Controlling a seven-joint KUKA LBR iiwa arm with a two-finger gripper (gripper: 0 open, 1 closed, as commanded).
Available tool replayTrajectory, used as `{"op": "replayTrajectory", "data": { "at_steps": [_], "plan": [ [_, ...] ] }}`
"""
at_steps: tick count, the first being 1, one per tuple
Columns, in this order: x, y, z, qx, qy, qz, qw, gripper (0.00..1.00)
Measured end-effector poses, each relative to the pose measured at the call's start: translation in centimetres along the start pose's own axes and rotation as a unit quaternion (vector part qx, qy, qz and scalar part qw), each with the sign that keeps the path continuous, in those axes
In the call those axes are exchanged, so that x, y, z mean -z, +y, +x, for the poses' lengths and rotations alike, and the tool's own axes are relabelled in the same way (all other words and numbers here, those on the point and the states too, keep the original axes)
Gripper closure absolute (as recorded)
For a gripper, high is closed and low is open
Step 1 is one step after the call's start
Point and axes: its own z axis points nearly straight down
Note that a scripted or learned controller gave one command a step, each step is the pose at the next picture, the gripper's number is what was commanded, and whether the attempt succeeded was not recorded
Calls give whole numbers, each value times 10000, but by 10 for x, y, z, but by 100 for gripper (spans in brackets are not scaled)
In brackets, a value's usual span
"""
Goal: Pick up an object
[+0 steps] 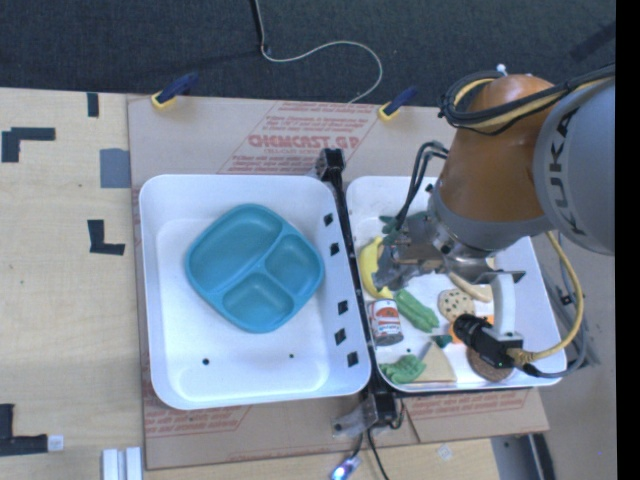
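The right bin (548,303) holds several small toy foods. A yellow piece (369,264) lies at its left wall. Beside it are a green pod (417,309), a small red-labelled can (386,322), a spotted cookie (452,301) and a green leafy piece (402,371). My gripper (402,260) hangs low over the left part of this bin, just right of the yellow piece and above the green pod. The arm's orange wrist (495,158) hides the middle of the bin. Nothing can be seen held.
A blue divided plate (255,266) lies in the left bin (165,298). A black divider (345,258) runs between the bins. A brown round piece (490,366) and a tan wedge (436,369) sit at the right bin's front. Clamps (175,88) hold the cardboard base.
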Motion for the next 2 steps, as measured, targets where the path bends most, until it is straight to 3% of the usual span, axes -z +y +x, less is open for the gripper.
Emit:
{"op": "replayTrajectory", "data": {
  "at_steps": [1, 2],
  "plan": [
    [20, -6, 31, 35, 10, -14, 10000, 100],
    [155, -5, 33, 30, 15, -91, 10000, 100]
  ]
}}
